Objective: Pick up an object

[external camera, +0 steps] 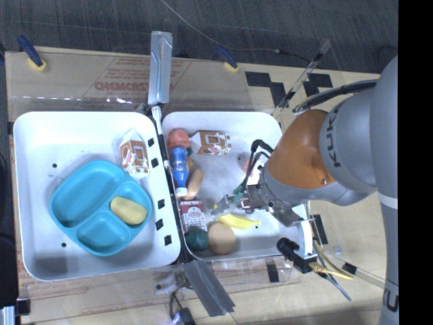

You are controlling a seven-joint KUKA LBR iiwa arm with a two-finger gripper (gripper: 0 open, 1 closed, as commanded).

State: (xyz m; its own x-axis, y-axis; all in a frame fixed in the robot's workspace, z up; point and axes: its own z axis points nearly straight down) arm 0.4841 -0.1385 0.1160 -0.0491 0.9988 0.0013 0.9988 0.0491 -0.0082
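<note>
Arm over the right bin, gripper low above the banana.

In the left bin [27,181] a smooth blue plastic tray [91,212] held a yellow oval piece [128,210], and a small carton [135,156] stood at its upper edge. In the right bin [267,124] a bottle [179,169], a red box [193,215], a dark green ball [197,239] and a round beige piece [221,237] lay along the left and lower side. The banana [238,221], curved and yellow, lay just under the gripper [242,198]; I could not tell how its grip stood.
</note>
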